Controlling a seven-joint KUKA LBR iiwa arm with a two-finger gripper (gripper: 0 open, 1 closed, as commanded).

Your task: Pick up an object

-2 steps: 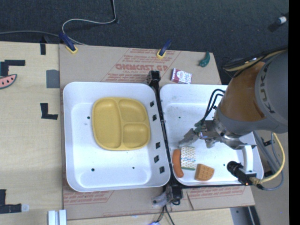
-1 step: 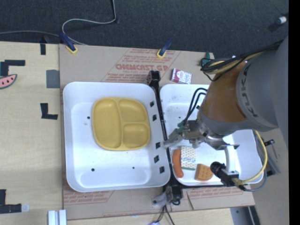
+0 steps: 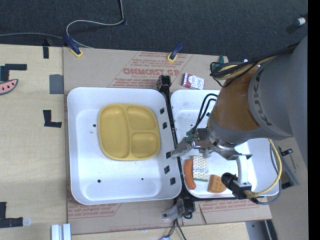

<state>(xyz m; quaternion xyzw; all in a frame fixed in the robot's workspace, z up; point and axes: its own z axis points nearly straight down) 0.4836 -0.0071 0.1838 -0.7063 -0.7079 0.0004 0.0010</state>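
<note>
My gripper (image 3: 196,147) hangs low over the left part of the right bin (image 3: 186,109), under the grey arm with its orange band (image 3: 235,104). Just below it in that bin lie an orange-red sausage (image 3: 188,174), a white patterned packet (image 3: 201,169) and a tan wedge-shaped piece (image 3: 216,184). The sausage lies along the bin's left wall, and the packet sits right beside it. The arm's bulk hides most of the right bin's middle. I see nothing held in the gripper.
The left bin (image 3: 80,134) holds a yellow divided plate (image 3: 129,131). A small red-and-white packet (image 3: 192,81) lies on the cardboard behind the right bin. Black clips line the divider between the bins (image 3: 170,129). Clamps (image 3: 175,54) and a cable sit along the back edge.
</note>
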